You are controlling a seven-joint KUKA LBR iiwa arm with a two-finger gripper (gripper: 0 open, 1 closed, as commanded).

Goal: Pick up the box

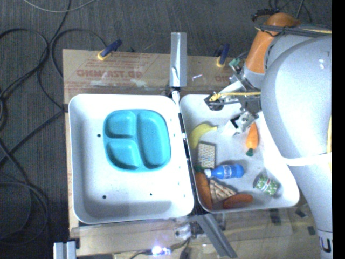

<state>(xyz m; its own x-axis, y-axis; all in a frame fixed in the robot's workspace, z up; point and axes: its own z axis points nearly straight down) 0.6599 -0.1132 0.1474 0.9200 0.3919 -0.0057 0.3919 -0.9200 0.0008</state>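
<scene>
The box (206, 154) is a small brown carton with a fine grid pattern. It lies flat in the left half of the right bin (291, 196), just below a banana (201, 132). My gripper (244, 121) hangs over the upper part of the same bin, up and to the right of the box and apart from it. Its tip is close beside the top of a carrot (252, 137). Nothing shows between the fingers.
Below the box lie a blue bottle (226, 171), a waffle-patterned item (220, 189), two sausages (237, 200) and a green can (266, 185). The left bin (86, 188) holds a blue divided tray (137, 139). The arm's grey body covers the right side.
</scene>
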